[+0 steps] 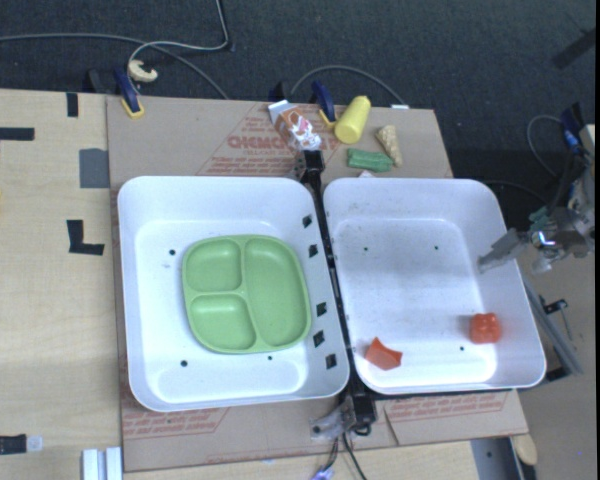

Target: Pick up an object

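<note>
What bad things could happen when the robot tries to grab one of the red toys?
1. The orange-red block sits near the right bin's wall, so the gripper might bump the wall coming down.
2. The flat red piece lies close to the front rim and looks low, so the fingers could slide over it and come up empty.
3. Both toys are small, so a slightly off aim may just push one away.

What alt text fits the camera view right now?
Two white bins side by side: the left bin holds a green divided plate, the right bin two small red pieces. The gripper sits at the right bin's right rim.
</note>
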Motion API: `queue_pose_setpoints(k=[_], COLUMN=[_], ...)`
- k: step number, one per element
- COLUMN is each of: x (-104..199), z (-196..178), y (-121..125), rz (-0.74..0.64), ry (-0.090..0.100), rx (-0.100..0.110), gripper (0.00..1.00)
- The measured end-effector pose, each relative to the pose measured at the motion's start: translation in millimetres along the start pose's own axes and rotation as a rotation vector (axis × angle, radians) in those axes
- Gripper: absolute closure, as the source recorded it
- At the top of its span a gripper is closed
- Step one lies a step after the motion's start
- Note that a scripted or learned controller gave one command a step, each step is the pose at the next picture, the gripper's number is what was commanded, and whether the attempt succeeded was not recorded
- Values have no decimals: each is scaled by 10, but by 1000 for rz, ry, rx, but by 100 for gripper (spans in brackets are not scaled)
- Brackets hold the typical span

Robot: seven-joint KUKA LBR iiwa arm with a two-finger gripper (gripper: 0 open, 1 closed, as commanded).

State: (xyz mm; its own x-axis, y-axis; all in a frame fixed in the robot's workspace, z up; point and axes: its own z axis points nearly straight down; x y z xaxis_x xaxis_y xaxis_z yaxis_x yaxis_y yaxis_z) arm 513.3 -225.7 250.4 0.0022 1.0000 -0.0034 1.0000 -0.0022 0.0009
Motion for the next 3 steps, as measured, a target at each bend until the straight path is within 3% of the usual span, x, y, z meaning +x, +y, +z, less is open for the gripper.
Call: queue_pose_setpoints(k=[1, 2, 3], x=[36, 33, 25], z=[388, 1639, 1541], y=[-296, -279, -276], rz=[-3, -5, -3], ry=[4, 4, 1], rx=[2, -3, -4], gripper=[0, 0, 100])
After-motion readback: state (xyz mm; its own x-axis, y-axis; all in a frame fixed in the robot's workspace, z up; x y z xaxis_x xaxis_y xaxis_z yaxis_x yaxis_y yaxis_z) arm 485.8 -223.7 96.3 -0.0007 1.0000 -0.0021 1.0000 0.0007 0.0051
